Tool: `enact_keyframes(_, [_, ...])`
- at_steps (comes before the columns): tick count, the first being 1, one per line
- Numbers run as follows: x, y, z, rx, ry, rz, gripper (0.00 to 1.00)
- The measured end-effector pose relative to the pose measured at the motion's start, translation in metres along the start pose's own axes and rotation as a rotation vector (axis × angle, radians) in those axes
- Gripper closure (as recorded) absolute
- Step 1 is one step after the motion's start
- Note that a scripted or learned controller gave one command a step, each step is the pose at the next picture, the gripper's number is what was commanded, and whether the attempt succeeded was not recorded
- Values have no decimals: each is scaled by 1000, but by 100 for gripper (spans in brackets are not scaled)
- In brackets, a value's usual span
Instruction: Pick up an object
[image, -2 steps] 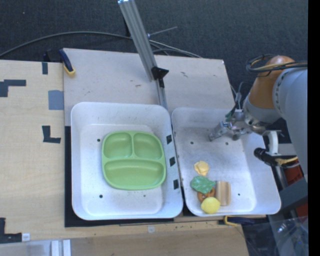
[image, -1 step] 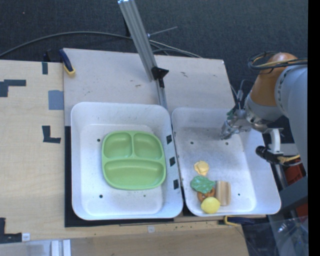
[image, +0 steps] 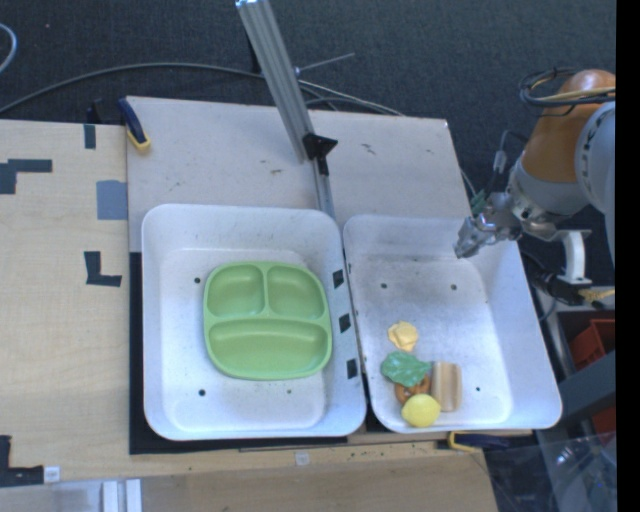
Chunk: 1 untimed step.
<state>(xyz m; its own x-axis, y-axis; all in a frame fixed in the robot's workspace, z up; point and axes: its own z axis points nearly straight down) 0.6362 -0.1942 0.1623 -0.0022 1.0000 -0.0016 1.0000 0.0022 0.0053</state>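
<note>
Wafer (image: 446, 386) upright, long axis near-vertical

In the right bin (image: 455, 300), the floor above the toy pile (image: 420, 378) lies bare up to the far wall, with room to descend. The pile crowds the near wall, its pieces touching one another. A slanted metal pole (image: 285, 85) crosses overhead beyond the pile. Left of the pile, the green plate (image: 267, 320) fills the left bin's (image: 170, 300) middle.
</note>
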Motion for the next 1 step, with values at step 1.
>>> enact_keyframes(1, [1, -6, -46, 2, 1, 0, 100])
